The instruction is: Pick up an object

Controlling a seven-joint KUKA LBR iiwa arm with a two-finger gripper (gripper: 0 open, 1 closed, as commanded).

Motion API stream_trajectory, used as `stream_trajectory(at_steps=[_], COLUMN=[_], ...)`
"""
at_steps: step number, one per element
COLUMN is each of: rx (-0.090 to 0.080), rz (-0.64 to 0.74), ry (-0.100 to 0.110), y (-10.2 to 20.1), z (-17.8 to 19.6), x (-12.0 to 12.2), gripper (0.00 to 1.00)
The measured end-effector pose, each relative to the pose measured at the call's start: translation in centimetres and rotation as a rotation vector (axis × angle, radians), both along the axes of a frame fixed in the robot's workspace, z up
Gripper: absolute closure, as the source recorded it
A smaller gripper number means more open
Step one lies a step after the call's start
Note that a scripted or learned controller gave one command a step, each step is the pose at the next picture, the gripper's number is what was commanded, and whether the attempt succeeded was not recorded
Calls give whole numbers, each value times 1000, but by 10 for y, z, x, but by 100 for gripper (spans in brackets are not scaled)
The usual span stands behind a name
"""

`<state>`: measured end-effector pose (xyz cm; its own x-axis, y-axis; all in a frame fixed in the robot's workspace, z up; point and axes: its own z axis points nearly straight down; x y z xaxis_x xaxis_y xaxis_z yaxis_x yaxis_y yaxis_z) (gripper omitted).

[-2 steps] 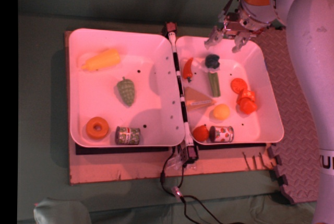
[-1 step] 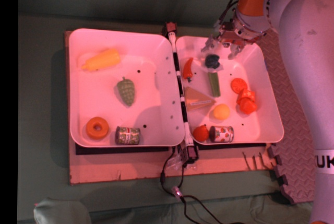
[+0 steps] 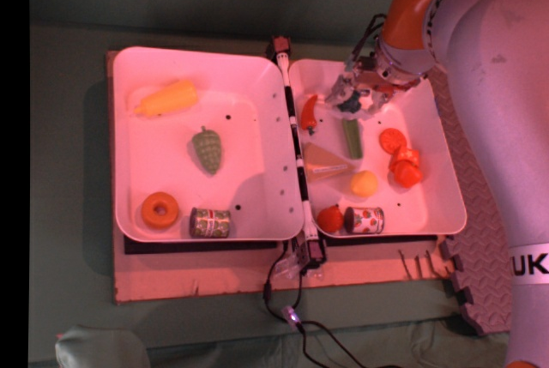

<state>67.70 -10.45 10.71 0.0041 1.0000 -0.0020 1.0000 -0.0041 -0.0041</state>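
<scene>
The arm (image 3: 480, 40) comes in from the upper right of the frame, its orange band above the wrist, and the gripper (image 3: 356, 96) sits low over the upper part of the right bin (image 3: 429, 186). A small dark blue-black object (image 3: 349, 104) shows right at the gripper's tip, but whether the gripper is spread, pressed together or pinching that object cannot be told from this angle.

In the right bin, a red chili pepper (image 3: 309, 113) lies near the upper left wall, just left of the gripper. A green strip-shaped piece (image 3: 352, 137) lies below the gripper, and a tan wedge (image 3: 322, 160) rests to its lower left against the divider side. A yellow lemon-like piece (image 3: 364, 183) sits near the bin's middle. Red tomato slices (image 3: 401, 162) cluster toward the right. Along the lower edge, a red tomato (image 3: 329, 219) touches a red-labelled can (image 3: 364, 220).

In the left bin (image 3: 249, 83), a yellow corn-like piece (image 3: 165, 98) lies at the upper left, a green strawberry-shaped object (image 3: 207, 149) in the middle, an orange ring doughnut (image 3: 160, 209) at the lower left, and a green-labelled can (image 3: 209, 223) just beside it.

Both bins rest on a pink board on the tabletop (image 3: 69, 186).
</scene>
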Motion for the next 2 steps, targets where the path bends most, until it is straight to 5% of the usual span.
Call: stream_trajectory(at_steps=[1,2], rx=[-1,-6], rz=[2,0], ry=[-16,-36], y=[-2,-3], z=[-7,10], x=[6,10], gripper=[0,100])
